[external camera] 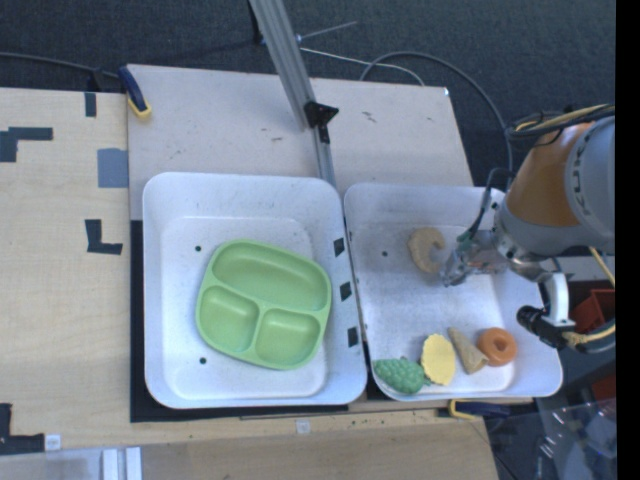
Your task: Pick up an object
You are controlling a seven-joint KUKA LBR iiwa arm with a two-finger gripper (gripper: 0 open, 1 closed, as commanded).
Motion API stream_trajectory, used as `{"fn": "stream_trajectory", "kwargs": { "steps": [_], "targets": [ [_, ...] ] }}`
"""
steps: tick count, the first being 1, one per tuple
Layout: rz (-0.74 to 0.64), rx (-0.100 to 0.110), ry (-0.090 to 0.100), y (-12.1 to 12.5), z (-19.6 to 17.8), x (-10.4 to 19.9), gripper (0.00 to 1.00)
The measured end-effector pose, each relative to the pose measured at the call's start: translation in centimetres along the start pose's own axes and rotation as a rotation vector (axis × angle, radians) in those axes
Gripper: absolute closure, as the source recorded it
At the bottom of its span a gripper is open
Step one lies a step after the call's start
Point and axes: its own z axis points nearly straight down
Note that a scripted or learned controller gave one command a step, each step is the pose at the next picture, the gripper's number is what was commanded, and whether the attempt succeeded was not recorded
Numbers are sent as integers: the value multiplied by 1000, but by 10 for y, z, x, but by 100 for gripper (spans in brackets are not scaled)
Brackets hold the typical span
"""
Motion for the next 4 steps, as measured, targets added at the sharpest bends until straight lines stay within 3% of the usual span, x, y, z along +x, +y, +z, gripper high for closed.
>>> {"fn": "stream_trajectory", "kwargs": {
  "steps": [3,4],
  "targets": [
    [0,-6,-2,1,-119,4,100],
    [-4,-2,0,13,-111,52,100]
  ]
}}
